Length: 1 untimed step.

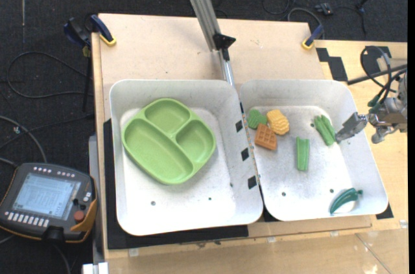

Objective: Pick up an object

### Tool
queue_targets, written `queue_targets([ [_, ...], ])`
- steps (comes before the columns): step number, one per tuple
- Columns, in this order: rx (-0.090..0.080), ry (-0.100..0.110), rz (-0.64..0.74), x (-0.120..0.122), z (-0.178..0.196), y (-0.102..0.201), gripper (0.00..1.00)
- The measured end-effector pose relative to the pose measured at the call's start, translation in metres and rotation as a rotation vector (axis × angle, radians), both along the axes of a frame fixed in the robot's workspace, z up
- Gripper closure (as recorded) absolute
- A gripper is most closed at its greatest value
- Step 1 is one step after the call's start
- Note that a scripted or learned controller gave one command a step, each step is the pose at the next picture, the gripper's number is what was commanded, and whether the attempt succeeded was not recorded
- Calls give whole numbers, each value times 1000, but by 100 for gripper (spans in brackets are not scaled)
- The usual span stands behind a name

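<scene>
In the right bin (363, 137), green stick (302, 154) lies lengthwise.

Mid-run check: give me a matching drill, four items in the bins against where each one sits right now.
Items:
1. divided green plate
2. waffle piece
3. teal object
4. green stick

Places:
A. right bin, near front right corner
B. left bin
C. right bin, middle, lying alone
D. right bin, left part, beside the yellow piece

Pairs: 1-B, 2-D, 3-A, 4-C
</scene>
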<state>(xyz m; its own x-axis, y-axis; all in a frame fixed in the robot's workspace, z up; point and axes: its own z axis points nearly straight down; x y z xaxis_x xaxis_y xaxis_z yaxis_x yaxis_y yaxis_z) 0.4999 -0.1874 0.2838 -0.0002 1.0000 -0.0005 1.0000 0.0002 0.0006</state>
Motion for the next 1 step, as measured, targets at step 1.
queue_targets([
  [1,-1,-2,2,1,10,0,100],
])
